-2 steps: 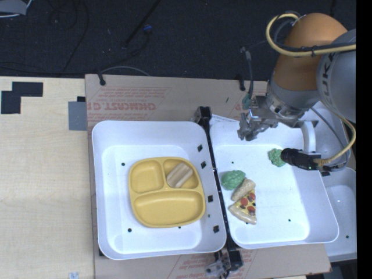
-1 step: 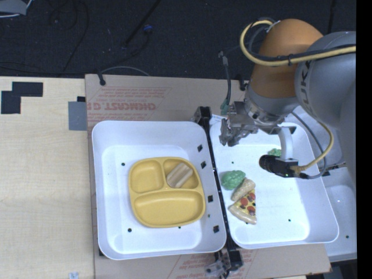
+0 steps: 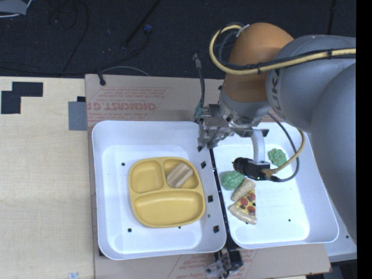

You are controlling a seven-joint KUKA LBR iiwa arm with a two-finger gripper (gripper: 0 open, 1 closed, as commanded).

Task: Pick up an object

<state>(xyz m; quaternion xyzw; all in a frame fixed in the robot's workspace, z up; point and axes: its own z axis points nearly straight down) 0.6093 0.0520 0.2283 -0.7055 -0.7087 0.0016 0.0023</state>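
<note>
Pizza point(image 3: 245, 207), greens point(image 3: 233, 179) – R bin point(image 3: 290, 214); maybe bread point(image 3: 179, 175) on yellow tray point(image 3: 165, 205) – L bin point(image 3: 113, 214); gripper point(image 3: 204, 139) state unclear.

Beyond the gripper point(image 3: 204, 137), toward the view's top, is a dark floor point(image 3: 70, 45) with loose black cables point(image 3: 139, 25) lying on it. Well to view-left of the gripper, the pale wood-grain bench top point(image 3: 40, 185) bears a black stepped mark point(image 3: 20, 93) and a grey square point(image 3: 76, 115). Brown cardboard point(image 3: 133, 100) with mirrored red print lies on the bench, near the gripper. Lighting is even.
</note>
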